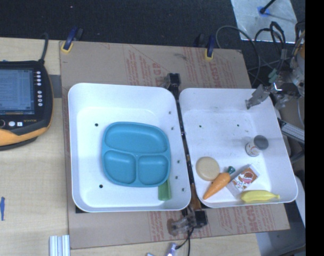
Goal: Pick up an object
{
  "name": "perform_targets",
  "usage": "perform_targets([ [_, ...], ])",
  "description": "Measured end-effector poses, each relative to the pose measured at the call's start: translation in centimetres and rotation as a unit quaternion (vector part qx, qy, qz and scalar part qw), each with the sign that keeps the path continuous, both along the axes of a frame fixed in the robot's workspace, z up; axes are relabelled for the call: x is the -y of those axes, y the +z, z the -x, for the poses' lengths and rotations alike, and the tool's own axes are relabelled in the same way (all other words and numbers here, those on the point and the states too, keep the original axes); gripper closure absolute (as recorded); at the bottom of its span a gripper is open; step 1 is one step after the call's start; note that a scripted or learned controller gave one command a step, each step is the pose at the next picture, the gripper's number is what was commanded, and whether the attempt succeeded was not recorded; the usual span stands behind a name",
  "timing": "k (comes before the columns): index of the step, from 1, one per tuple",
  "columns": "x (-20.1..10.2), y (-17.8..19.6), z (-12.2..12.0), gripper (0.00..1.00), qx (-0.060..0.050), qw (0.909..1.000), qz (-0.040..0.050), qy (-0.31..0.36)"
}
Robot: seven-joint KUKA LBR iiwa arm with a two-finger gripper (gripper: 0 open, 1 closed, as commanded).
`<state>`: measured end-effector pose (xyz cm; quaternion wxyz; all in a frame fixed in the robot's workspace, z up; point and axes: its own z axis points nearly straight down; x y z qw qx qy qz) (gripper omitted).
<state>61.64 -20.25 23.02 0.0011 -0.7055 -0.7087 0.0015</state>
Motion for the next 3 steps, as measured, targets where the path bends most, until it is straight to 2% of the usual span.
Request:
perform_targets([
  [1,1.0,-3.5,5.7,0.0,-0.001,1.0,0.0005,0.001],
  [2,1.0,-2.5,5.7,1.0,-0.001,1.0,0.0008,0.001],
  [3,0.8,-2.6,3.2,1.0,0.001,1.0,0.0002,0.0],
])
